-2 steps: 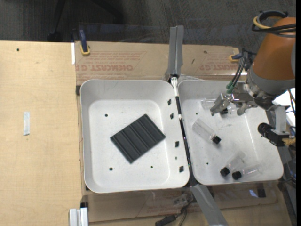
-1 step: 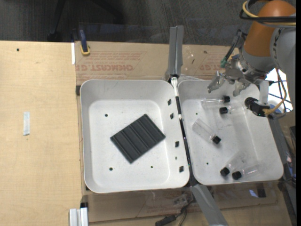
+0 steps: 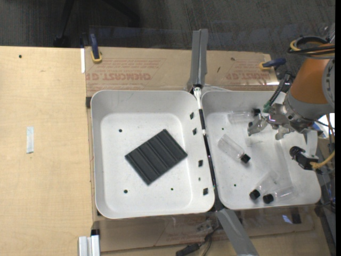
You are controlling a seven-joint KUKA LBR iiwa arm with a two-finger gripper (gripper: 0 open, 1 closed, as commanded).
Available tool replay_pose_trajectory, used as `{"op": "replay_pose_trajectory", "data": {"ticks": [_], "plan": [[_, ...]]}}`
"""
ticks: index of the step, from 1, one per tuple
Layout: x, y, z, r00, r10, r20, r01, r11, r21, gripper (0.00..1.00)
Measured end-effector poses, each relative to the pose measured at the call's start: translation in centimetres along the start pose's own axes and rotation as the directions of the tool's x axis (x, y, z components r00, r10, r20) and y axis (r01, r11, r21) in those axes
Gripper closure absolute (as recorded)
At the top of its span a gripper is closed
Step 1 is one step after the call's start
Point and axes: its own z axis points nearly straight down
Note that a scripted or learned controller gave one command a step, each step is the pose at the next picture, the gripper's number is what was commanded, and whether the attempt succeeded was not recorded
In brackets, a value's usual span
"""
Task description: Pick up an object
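- Two white bins side by side on the bench: left bin [image 3: 101,159] and right bin [image 3: 224,196], touching along the middle divider.
- Left bin holds one dark ribbed slab [image 3: 156,156], lying flat and turned diagonal, approx. in the bin centre, apart from all walls.
- Right bin holds clear plastic tubes w/ black caps. One tube [image 3: 233,148] lies near the bin centre, its cap at the 4 o'clock end.
- Two more clear tubes [image 3: 273,185] lie together toward 5 o'clock of the right bin; their black caps [image 3: 261,196] are close to the front wall.
- One more clear piece [image 3: 240,117] lies toward 12 o'clock of the right bin, faint against the white, so its form is hard to tell.
- Arm [image 3: 311,84] w/ orange band comes in from 3 o'clock, wrist over the back-right part of the right bin.
- Gripper [image 3: 265,124] hangs at approx. 1 o'clock of the right bin centre, above the floor, between the back piece and the centre tube.
- Jaws: nothing visible between the fingers; if they are spread or closed I cannot tell, the metal parts are too small and mixed.
- Centre tube is at 7 o'clock from the gripper, near but not touching.
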Motion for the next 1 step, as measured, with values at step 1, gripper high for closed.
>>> {"op": "replay_pose_trajectory", "data": {"ticks": [1], "plan": [[0.81, 7.05, -2.19, 0.996, -0.094, 0.001, 0.094, 0.996, -0.003, 0.0]]}}
